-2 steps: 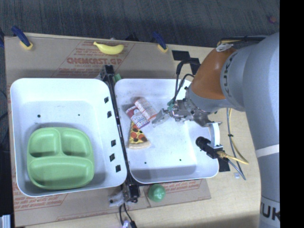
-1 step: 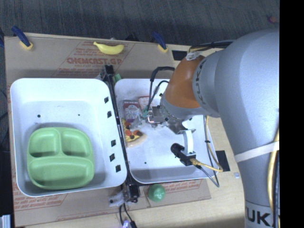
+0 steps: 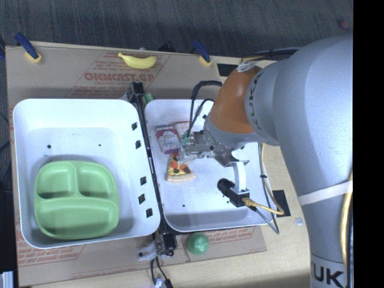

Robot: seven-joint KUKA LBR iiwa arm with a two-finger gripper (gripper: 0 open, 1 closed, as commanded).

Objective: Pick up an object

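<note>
In right bin (image 3: 207, 218): gripper (image 3: 187, 149) low over floor, just above pizza-slice toy (image 3: 179, 171), beside red-labelled packet (image 3: 170, 137). Grip state: cannot tell. Nothing seen between its tips. Left bin (image 3: 36, 116): green divided tray (image 3: 75, 197) at near corner. Outside bins: green ball (image 3: 197, 243) on near cardboard, yellow banana (image 3: 138, 59) at far edge.

The one camera sits fixed above the bench (image 3: 282, 167) and looks down at a slant, fairly near, on both white bins (image 3: 36, 116) side by side.
</note>
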